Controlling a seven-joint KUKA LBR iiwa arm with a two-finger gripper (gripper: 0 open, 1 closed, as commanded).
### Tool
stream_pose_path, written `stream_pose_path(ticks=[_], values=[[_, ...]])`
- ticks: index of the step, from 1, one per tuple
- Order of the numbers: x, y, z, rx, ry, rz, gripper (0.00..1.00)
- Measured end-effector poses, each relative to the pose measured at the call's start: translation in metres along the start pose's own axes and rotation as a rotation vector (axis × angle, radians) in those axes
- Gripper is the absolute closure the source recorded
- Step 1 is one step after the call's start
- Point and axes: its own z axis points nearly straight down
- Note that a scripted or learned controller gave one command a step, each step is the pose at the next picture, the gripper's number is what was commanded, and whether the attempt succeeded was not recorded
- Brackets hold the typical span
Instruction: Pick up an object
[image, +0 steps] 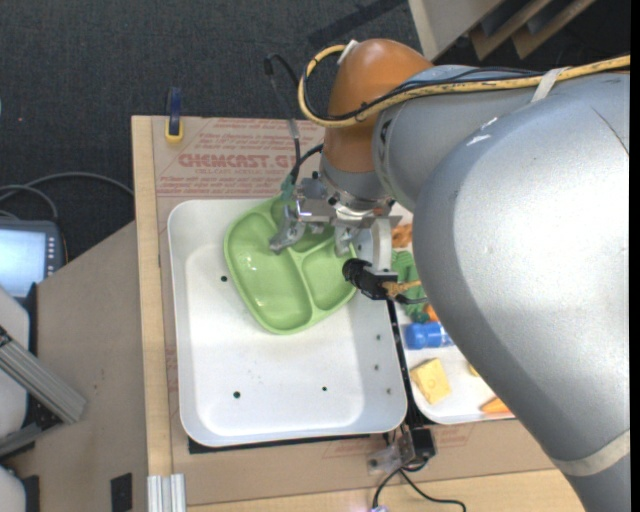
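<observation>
Broad smooth grey arm (520, 230) sweeps in, its metal end effector (312, 228) low over the glossy left bin (270, 400). A green, divided plastic dish (275, 275) lies tilted at the bin's upper end, directly beneath it. Grip state: can't tell.

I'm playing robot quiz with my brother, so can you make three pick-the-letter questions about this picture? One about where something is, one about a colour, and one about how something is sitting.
1. Where is the green plate?
A. In the left bin
B. In the right bin
C. On the floor

2. What colour is the blocky piece near the front of the right bin?
A. Purple
B. Yellow
C. Black

3. How does the gripper stand?
A. Far off over the carpet
B. Over the plate's far edge
C. Down at the front of the bench

Answers: 1 A, the plate lies in the left bin's far right part. 2 B, the piece is yellow. 3 B, the gripper hangs right over the plate's far rim.
</observation>
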Motion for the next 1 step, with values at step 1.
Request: stream_pose_path(ticks=[1], values=[[0.092,0.015,-0.0786,-0.058,-0.018,-0.011,0.0]])
